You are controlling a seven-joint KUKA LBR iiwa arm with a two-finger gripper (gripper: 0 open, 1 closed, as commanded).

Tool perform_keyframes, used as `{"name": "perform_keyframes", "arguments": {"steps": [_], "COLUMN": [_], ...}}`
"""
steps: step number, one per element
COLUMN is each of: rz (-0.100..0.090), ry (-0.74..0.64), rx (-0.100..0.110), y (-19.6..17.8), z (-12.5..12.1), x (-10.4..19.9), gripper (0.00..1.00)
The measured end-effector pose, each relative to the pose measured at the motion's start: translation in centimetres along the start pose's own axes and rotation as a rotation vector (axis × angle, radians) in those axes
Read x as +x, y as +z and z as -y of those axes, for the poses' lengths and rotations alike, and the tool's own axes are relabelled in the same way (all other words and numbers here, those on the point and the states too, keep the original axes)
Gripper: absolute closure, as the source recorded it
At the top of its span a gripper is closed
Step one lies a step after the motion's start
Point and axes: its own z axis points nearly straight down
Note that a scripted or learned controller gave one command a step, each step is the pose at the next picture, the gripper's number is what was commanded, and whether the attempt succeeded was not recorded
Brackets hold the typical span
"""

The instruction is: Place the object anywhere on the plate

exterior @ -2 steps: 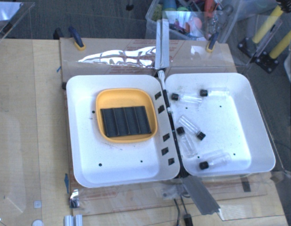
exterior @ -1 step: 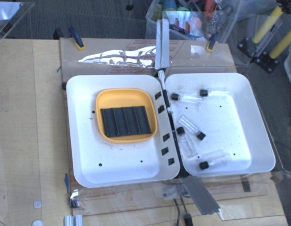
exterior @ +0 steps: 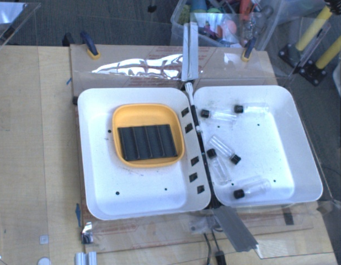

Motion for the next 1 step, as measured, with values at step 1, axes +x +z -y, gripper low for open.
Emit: {"name": "perform_keyframes", "arguments": {"steps": [1], "rz": [0.000], "ry": [-0.003], "rx": [-0.001], "y": [-0.04], "z": [0.20], "x": [0.02], "gripper": [1.00]}}
